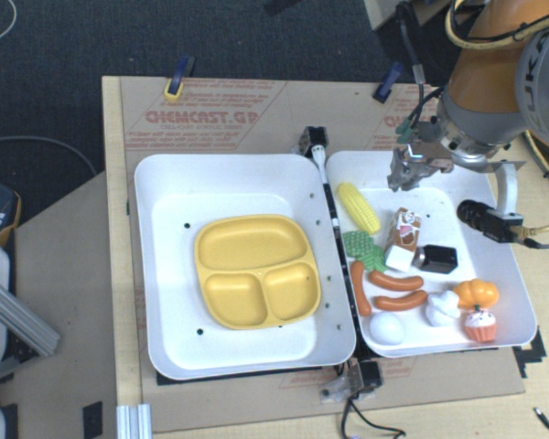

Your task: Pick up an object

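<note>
Overhead slant view of your bench. Two shallow white bins sit side by side on a brown board. The left bin (156, 245) holds a yellow divided plate (254, 270), lying flat near its middle. The right bin (522, 309) holds the small items you may pick from: a corn cob (358, 208) near the upper left corner; a green leafy piece (361, 248) just below it; a small brown-and-white figure (405, 228) to the right of the corn; a white block (399, 259) beside a black box (436, 259); three sausages, one upright (357, 287) along the left wall and two lying across (398, 282) (400, 301); a white egg (387, 328) at the lower left; a white garlic-like piece (442, 308); an orange pumpkin (479, 293); and a cupcake (481, 325) at the lower right. Your gripper (410, 174) hangs over the upper part of the right bin, above and just right of the corn cob, with the grey arm and its orange band (499, 48) rising behind it. At this angle the fingers appear to be apart, with nothing seen between them, though the dark metal makes the gap hard to judge.
</note>
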You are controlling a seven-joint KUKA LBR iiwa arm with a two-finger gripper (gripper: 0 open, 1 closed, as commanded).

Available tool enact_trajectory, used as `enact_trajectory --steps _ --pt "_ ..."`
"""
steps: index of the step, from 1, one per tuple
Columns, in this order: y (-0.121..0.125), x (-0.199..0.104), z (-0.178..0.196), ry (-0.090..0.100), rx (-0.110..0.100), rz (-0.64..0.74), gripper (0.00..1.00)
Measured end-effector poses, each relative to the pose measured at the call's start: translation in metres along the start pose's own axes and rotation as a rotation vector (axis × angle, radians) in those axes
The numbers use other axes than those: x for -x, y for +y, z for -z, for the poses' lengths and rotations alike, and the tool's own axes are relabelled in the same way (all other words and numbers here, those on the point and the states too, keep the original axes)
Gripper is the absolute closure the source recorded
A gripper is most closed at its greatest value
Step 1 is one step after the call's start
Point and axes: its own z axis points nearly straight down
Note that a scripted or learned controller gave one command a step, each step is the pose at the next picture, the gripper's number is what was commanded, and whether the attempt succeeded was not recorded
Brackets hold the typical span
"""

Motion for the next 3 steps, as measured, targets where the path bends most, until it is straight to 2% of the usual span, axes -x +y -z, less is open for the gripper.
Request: enact_trajectory --steps 1,2,3 --pt "0.006 0.002 -0.001 -0.002 -0.002 -0.004 1.0" --pt "0.017 -0.009 -0.01 -0.002 -0.002 -0.005 1.0" --pt "0.011 -0.012 -0.01 0.0 -0.007 -0.006 1.0"
